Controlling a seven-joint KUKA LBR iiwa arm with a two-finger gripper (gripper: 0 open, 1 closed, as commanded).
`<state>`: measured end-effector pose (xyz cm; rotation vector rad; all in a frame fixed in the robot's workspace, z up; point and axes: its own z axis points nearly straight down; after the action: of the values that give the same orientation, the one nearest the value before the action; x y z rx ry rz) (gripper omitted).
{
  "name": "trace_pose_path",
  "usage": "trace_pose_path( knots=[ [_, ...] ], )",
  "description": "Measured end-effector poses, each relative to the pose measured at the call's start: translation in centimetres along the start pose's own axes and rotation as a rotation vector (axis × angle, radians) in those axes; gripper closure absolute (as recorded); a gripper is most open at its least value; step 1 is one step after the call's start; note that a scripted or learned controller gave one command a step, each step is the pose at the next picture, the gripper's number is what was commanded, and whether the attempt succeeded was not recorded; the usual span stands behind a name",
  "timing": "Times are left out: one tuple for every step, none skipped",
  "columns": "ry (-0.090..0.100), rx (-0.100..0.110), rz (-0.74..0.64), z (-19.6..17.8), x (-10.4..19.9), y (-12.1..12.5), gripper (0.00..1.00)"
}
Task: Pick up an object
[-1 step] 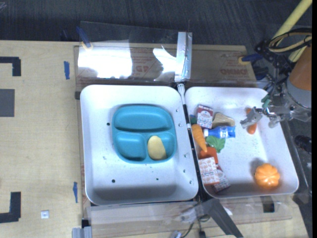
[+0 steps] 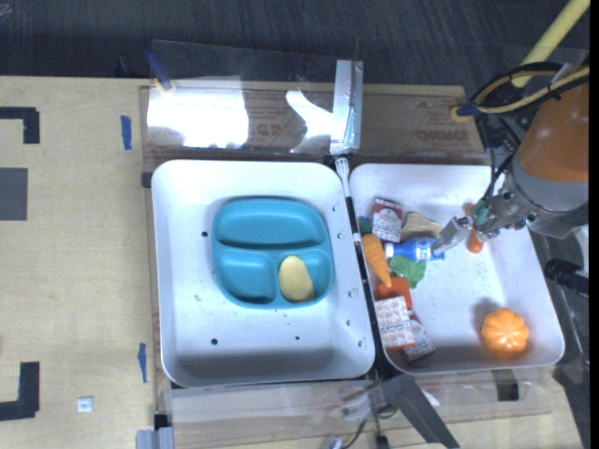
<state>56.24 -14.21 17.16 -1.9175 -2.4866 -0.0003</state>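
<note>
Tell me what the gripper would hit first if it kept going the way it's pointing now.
Probably the blue-and-white bottle: the gripper slants leftward toward it in the right bin, with the green item just beyond. Height above it is unclear.

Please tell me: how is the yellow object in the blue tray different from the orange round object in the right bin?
The yellow object is pale and egg-shaped; the orange object is deeper in colour, rounder and looks larger. The yellow one lies in a compartment of the blue tray in the left bin; the orange one rests directly on the right bin floor. Both lie apart from other items.
</note>
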Motion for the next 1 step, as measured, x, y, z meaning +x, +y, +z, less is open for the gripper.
trace_pose_path(
  knots=[
    [-0.002,0.001,-0.036,4.38,-5.20,0.21,0.00]
  ],
)
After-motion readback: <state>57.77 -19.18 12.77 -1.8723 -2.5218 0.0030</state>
